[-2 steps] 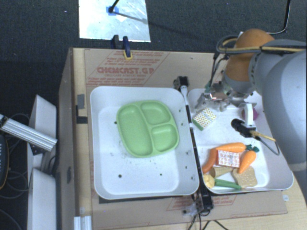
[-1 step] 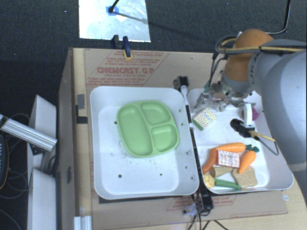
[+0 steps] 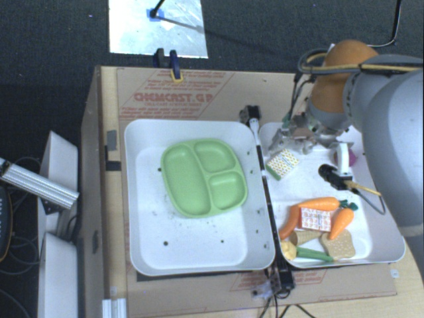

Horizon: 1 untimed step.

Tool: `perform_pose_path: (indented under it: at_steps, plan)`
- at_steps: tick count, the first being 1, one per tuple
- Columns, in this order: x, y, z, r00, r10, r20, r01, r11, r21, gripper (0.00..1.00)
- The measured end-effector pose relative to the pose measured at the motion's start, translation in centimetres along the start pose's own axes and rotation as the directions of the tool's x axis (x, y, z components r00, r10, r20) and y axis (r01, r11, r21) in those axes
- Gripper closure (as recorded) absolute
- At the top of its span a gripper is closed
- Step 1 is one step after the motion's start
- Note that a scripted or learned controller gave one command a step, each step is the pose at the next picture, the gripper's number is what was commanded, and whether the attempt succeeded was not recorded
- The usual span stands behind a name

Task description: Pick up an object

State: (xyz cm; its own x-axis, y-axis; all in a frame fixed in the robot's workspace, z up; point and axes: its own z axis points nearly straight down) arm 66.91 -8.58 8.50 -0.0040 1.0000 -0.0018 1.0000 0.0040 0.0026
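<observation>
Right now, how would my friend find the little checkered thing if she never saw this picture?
Look at the right white bin, the one the grey arm reaches into. Go to its upper left part, beside the divider between the bins, just below the pincer. There lies the checkered pad, a small tilted square with a pale yellow-green grid pattern, alone and well above the pile of orange carrots at the bin's lower end.

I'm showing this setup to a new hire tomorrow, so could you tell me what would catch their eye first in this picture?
The pale green plastic divided plate stands out, lying alone in the left white bin. Next comes the cluster of toy food at the near end of the right white bin, with two orange carrots. Over that bin's far end hangs the grey arm with its orange band, its gripper just above a small patterned sponge-like block.
</observation>
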Motion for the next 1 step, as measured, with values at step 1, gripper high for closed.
perform_pose_path:
  at_steps: [1]
  plan:
    - [0.17, 0.00, 0.01, 1.000, -0.001, 0.000, 0.001, 1.000, 0.000, 0.00]
